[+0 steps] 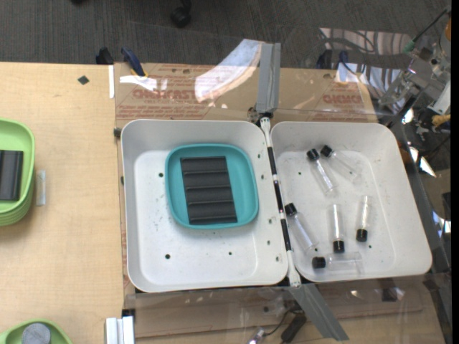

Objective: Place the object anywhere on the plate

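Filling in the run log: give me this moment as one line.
teal square plate: left white bin, holds dark ridged block | clear plastic tubes with black caps: right white bin | none on plate

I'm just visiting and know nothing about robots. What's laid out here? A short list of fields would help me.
left bin: holds a teal plate
on the plate: dark ribbed block
right bin: several clear tubes with black caps, lying loose
tubes on plate: none yet
bench, far left: green dish
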`<state>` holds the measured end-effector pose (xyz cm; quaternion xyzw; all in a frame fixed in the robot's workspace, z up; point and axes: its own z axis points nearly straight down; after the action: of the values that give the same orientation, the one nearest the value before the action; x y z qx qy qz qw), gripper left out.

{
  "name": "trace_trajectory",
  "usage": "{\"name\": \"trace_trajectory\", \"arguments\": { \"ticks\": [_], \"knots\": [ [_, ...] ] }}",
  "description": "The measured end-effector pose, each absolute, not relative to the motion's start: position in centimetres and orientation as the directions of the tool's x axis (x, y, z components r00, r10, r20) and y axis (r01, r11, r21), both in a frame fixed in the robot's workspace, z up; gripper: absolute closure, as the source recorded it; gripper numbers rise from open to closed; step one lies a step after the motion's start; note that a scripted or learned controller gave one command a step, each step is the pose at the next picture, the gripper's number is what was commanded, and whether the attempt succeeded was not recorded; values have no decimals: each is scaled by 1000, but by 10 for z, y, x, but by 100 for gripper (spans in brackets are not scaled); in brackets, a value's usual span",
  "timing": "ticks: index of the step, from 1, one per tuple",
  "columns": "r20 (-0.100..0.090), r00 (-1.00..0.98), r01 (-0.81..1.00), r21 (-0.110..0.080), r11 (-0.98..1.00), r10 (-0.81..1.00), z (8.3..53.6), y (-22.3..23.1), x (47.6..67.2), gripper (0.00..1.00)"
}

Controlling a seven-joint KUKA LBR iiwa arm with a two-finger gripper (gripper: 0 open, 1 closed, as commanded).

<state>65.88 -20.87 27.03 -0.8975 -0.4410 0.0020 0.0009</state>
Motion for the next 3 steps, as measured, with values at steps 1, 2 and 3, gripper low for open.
{"name": "trace_trajectory", "arguments": {
  "ticks": [1,2,3],
  "knots": [
    [-2,625,781,-2,-625,781,314,-211,651,0],
    [-3,647,762,-4,-647,762,279,-210,655,0],
    [-2,697,717,-2,-697,717,332,-212,650,0]
  ]
}}
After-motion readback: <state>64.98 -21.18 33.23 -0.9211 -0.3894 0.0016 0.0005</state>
